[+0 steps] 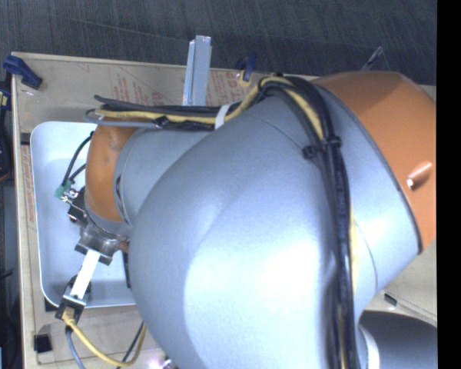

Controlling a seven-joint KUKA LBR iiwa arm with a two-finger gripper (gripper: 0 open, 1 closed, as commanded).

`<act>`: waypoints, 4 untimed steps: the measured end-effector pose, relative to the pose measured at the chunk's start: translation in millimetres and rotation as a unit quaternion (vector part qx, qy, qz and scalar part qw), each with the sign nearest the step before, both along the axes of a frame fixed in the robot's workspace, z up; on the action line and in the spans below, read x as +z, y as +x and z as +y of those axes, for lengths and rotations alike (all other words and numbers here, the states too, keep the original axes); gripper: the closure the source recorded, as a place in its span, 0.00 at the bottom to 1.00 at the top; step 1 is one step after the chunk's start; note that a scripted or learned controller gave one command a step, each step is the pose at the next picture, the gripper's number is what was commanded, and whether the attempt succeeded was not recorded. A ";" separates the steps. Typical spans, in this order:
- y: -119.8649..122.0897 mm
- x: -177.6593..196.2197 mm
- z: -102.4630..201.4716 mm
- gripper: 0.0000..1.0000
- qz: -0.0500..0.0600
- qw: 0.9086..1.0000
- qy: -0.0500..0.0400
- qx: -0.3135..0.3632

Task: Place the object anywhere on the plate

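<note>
A wooden bench (138, 83) sits on dark grey carpet (215, 6), seen from above at a slant. On the bench's left side lies a shallow white bin (42, 206) with rounded corners; its left wall and part of its floor are visible.

The robot arm (276, 237) reaches in from the right and takes up most of the picture. Its large grey joint housing sits in the centre, with a broad orange section (392, 144) at the upper right. A bundle of black and yellow cables (323, 144) runs over the top of the arm. A second orange band (104, 167) shows above the wrist, over the white bin.

Below that band, a metal wrist piece and a narrow white part (88, 267) point down toward the bin's lower left corner. Whether the gripper is apart or together cannot be told, as the arm hides it.

The object and the plate cannot be made out; the arm covers most of the bin.

A blue clamp (19, 69) grips the bench's upper left corner.
</note>
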State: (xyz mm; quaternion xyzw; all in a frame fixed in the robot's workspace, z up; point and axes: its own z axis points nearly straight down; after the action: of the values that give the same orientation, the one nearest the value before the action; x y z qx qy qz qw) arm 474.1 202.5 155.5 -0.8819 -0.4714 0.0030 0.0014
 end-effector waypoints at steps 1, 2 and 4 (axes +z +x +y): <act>8.6 85.3 7.8 1.00 -0.003 0.946 -0.001 -0.323; 19.1 142.7 -43.9 1.00 -0.001 0.976 0.000 -0.220; 2.3 97.8 -114.0 1.00 -0.002 0.991 0.001 -0.137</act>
State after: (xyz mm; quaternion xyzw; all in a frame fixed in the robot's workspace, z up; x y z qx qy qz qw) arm 476.3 88.5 253.3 -0.9382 -0.3460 0.0008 0.0020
